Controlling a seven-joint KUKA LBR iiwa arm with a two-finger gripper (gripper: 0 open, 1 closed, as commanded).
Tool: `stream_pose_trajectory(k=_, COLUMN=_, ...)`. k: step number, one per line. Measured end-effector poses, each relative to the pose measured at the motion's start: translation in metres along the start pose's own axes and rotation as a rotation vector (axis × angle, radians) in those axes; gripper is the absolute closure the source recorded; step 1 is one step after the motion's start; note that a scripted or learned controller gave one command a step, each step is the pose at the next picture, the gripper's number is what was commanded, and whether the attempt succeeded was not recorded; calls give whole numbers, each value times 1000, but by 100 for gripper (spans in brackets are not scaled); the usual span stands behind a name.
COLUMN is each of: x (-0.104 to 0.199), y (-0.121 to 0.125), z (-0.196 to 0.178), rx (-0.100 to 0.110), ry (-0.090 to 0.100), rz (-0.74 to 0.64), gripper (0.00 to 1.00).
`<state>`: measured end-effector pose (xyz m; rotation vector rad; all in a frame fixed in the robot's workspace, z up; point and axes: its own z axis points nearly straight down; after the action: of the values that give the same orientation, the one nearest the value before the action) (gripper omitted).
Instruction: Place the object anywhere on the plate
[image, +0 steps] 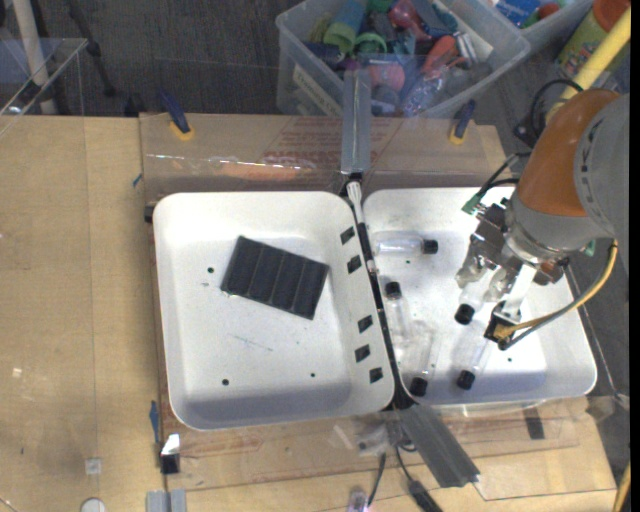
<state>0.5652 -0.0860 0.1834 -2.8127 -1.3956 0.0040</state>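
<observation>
Wooden tabletop (70, 300) carries two shallow white bins side by side. From above, the left bin (190, 380) holds a dark ribbed plate (275, 277) lying flat near its middle. The right bin (560, 370) contains several small clear vials with black caps, one (405, 243) near its far wall. The gripper (490, 300) hangs over the right bin; whether its jaws are wide or narrow cannot be told.

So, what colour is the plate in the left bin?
Black, or a very dark grey, with ribbed sections; the plate shows in the camera view.
</observation>
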Motion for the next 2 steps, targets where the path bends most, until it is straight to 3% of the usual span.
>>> stream_pose_trajectory(k=1, x=-25, y=-78, z=0, rx=3, ry=0, rz=60, gripper=100)
stream_pose_trajectory(k=2, x=-40, y=-5, z=77, rx=0, ry=0, rz=8, gripper=100)
